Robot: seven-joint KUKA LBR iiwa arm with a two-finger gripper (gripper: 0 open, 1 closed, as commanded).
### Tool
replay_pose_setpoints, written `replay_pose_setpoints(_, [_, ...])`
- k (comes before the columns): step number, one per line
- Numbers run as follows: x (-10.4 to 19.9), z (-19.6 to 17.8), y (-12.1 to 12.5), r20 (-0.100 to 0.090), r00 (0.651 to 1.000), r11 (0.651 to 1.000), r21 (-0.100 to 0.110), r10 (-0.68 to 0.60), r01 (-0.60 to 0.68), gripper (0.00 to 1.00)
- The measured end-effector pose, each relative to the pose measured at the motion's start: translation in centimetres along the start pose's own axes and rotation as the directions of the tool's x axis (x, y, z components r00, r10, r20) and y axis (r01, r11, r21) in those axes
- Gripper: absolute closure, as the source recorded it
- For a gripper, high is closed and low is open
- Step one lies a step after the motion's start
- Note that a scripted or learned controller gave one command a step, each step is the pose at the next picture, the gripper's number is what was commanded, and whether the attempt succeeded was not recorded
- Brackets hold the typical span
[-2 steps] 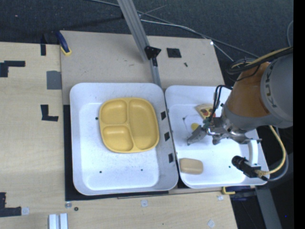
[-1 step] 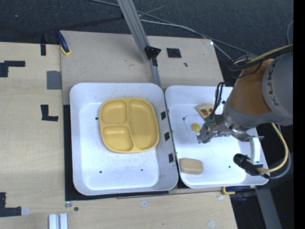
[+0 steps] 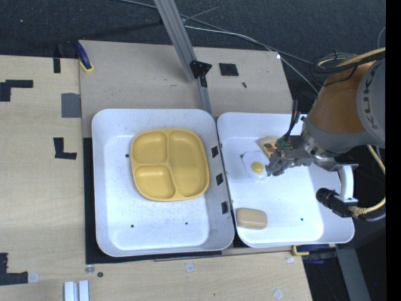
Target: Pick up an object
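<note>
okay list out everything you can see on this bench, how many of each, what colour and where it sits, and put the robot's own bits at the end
White bins: two, white, side by side on the bench.
Divided plate: one, yellow, three compartments, in the left bin, toward its middle.
Small round object: one, yellow on a clear or white base, in the right bin, just left of the gripper.
Pale block: one, tan, near the front left corner of the right bin.
Flat packet: one, yellowish with red marks, in the right bin, partly hidden under the wrist; what it is I cannot tell.
Clip: one, blue and yellow, at the bench's back left.
Arm: one, grey with an orange band, reaching in from the right.
Gripper: one, dark, low over the right bin.
</note>
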State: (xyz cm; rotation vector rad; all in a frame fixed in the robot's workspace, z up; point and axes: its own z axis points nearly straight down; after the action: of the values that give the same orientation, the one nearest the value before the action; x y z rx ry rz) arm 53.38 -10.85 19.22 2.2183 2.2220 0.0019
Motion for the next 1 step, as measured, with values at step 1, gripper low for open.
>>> replay_pose_setpoints(1, [-0.35,-6.20,0.41,0.001,1.000,1.000,-0.002,0.000,0.000,1.00])
